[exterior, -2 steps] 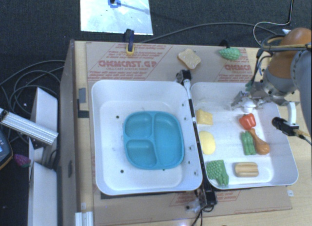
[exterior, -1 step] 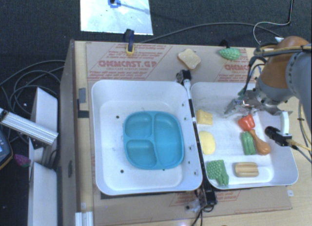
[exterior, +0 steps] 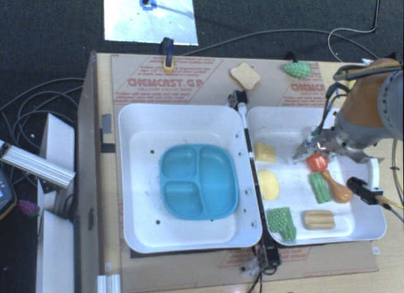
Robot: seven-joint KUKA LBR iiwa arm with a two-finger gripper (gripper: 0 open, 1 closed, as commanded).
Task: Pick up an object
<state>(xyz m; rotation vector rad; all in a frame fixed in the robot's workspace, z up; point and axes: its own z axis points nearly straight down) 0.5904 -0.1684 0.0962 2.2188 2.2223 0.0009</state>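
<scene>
Camera view: I see the arm (exterior: 372, 105) reaching in from the right, over the right bin (exterior: 379, 225). The tool (exterior: 314, 149) sits low over the bin's upper middle, right above a red-orange tomato-like piece (exterior: 318, 162). Can't tell if the tool is open or closed from this angle, and I can't confirm anything is gripped.

Right bin contents: the red piece is directly under the tool tip. Just below it, a green vegetable (exterior: 320, 187) lies touching a brown drumstick (exterior: 338, 189). A hot dog bun (exterior: 319, 220) sits near the front wall. A green bumpy piece (exterior: 281, 223) is at the front left corner. A pale yellow round piece (exterior: 269, 185) sits above that, and a yellow block (exterior: 264, 153) is further up along the left wall.

Left bin (exterior: 136, 153) holds a blue divided plate (exterior: 199, 181), roughly centred.

On the table (exterior: 189, 80) behind the bins: a slice of toast (exterior: 245, 76) and a green leafy piece (exterior: 297, 69), well apart from each other. A blue-and-yellow clamp (exterior: 168, 54) sits on the table's back edge.
</scene>
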